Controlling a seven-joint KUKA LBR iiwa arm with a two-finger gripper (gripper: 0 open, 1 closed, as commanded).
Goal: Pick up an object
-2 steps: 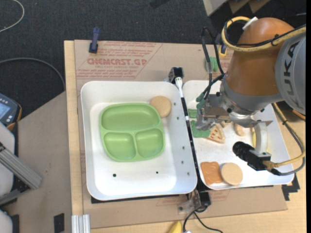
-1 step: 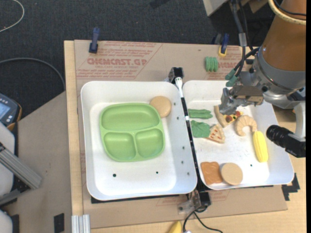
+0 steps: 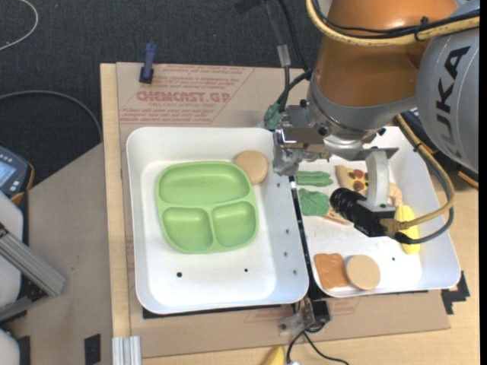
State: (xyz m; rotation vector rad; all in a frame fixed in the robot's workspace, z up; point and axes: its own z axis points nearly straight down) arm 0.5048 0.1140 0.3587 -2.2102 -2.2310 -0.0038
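Arm: your gripper (image 3: 293,158) hangs over the divide between the two bins, at their far end.
Pincer: you cannot tell how it stands; the wrist hides it.
Targets: the green pieces (image 3: 312,191) lie just beside it in the right bin (image 3: 445,268); a tan round (image 3: 252,165) sits by the green tray (image 3: 205,206) in the left bin (image 3: 152,280).
Advice: choose one item, centre above it, descend straight, and keep off the bin walls.

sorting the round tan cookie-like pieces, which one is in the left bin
The round tan disc touching the upper right corner of the green divided plate is in the left white bin. The other tan disc lies in the right white bin.
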